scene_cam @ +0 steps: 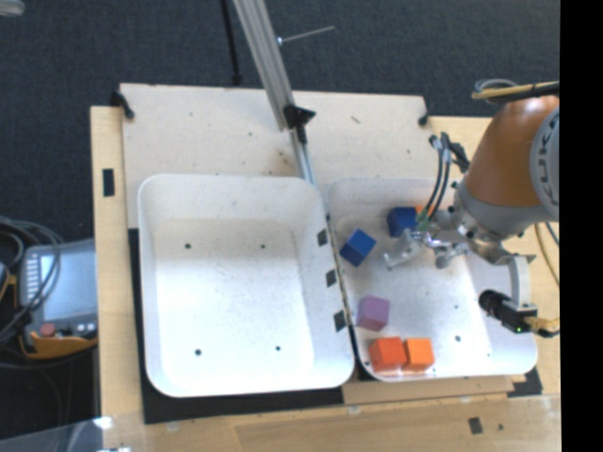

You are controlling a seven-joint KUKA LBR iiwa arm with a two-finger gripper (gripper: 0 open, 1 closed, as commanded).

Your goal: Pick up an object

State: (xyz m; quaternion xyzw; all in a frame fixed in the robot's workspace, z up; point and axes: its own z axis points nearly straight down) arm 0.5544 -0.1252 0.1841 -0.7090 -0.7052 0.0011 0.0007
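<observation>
Several blocks lie in the right bin [471, 347]. One blue block [358, 247] sits near the bin's left wall, and a second blue block [402, 220] lies at the back, partly under the arm. Toward the front there is a purple cube [374, 312]. Two orange blocks [387, 352] [418, 352] sit side by side at the front edge. My gripper [416, 250] hangs over the middle of the right bin, just in front of the second blue block. It looks open, with nothing between its fingers. The wrist hides part of the gripper.
The left bin [236, 281] lies alongside, its raised wall meeting the right bin's near x=350. A slanted metal post [268, 55] rises from the back of the bench. Cables [441, 172] run along the arm's wrist.
</observation>
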